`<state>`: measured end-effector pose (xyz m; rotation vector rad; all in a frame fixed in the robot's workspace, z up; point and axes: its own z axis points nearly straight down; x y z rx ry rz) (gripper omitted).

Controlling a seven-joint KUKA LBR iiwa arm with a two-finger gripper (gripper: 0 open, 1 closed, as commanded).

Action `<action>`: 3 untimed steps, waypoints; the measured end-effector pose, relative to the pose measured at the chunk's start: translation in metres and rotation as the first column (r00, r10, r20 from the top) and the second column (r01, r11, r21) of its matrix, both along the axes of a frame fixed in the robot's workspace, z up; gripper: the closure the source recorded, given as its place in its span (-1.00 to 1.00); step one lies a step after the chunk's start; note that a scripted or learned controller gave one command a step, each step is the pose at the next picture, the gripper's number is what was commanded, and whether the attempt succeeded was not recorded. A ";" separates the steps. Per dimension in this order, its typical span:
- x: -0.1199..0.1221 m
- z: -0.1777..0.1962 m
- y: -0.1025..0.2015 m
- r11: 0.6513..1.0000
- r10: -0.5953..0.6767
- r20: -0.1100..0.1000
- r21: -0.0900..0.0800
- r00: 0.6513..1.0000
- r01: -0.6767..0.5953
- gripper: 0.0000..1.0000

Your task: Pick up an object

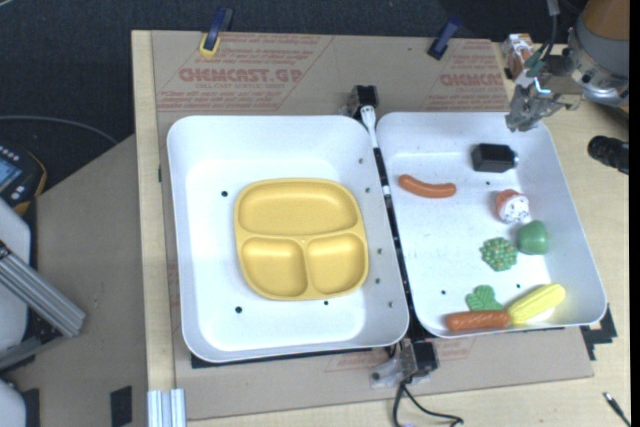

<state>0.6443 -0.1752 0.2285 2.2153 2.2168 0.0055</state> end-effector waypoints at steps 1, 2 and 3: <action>-0.028 0.010 0.048 1.000 0.004 -0.009 0.005 1.000 -0.004 1.00; -0.062 0.001 0.099 1.000 0.004 -0.013 0.006 1.000 -0.004 1.00; -0.091 0.000 0.136 1.000 0.003 -0.012 0.005 1.000 -0.003 1.00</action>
